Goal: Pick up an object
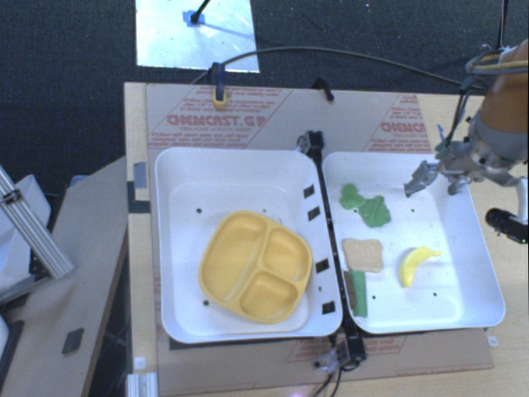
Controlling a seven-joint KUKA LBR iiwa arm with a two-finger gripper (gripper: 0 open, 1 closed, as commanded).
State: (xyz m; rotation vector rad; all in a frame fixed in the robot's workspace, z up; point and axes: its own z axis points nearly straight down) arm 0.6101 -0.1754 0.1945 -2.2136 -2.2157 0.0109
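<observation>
the hand (436,179) hovers over the upper right part of the right bin (471,246), reaching in from the right under the arm's orange band. its two grey fingers (417,180) point down and leftward with a gap between them, so they stand apart, and nothing sits between them

four things lie in the right bin. a green leafy piece (366,207) lies near the bin's upper left, left of and below the hand and clear of it. below it a tan slice of bread (363,255) lies flat near the left wall. just under the bread a thin green stick (359,293) lies along the left wall, touching or almost touching the bread's lower edge. a banana (417,264) lies right of the bread, near the bin's middle, apart from the other things and well below the hand

the left bin (182,222) holds a yellow tray (255,265) with three compartments, tilted a little and set toward the bin's lower right

both bins rest side by side on a cardboard sheet (248,114) with red print, which lies on the desk (99,222). a cable (331,54) arcs over the sheet's top edge towards the arm
</observation>
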